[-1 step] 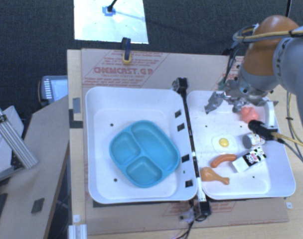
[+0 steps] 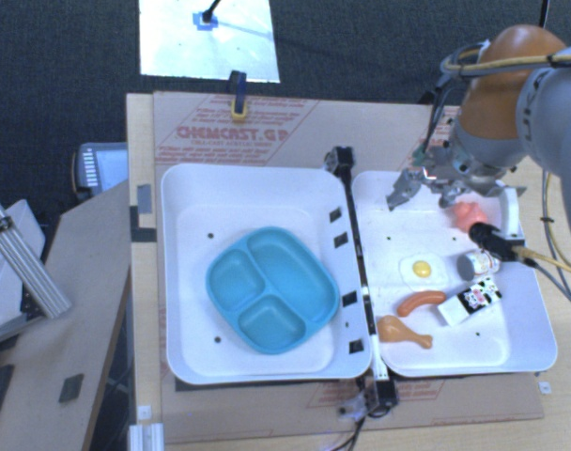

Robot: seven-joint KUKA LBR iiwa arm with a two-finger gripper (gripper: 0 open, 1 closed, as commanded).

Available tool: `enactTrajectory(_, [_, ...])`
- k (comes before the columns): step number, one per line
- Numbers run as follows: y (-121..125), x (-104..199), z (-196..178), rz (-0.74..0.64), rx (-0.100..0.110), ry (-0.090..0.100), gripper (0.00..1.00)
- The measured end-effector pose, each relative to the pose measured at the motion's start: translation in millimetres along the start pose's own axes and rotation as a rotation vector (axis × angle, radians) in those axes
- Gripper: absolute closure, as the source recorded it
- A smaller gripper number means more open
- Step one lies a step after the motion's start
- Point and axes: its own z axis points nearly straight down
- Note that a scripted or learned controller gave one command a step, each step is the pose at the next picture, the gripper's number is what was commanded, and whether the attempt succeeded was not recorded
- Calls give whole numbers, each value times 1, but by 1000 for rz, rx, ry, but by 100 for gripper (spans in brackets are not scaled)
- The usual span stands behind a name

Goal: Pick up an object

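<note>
Camera view looks down on the pale wooden counter with its two shallow white plastic bins, and the grey arm with the orange band is the largest thing leaning into the right-hand bin. The main risk, as I judge it, is a miss: the hand hangs over bare bin floor near the far edge, and every loose item lies nearer the camera than the hand or off to its side, so a straight descent would close on nothing. A second risk is crowding. The toys sit close together, and a finger coming down among them could shove one aside or pinch two at once.

The left-hand bin, well away from the hand across the black divider, carries a blue sectioned plastic plate that looks too broad and flat for an easy pinch. Closest to the hand is a pink rounded toy, just beside it and partly under the wrist. Further toward the camera lie a toy fried egg, an orange toy sausage, an orange toy drumstick, a black-and-white patterned block and a small grey cylinder.

The hand's dark fingers appear spread apart, holding nothing and touching nothing, though the slant makes the gap hard to gauge.
</note>
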Motion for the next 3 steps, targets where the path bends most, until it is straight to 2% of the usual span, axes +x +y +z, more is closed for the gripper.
enactTrajectory(1, [-9, 1, 63, 3, 6, 1, 0])
enactTrajectory(2, [-9, 1, 101, 4, 2, 0, 0])
enactTrajectory(3, [-8, 2, 92, 4, 1, 0, 100])
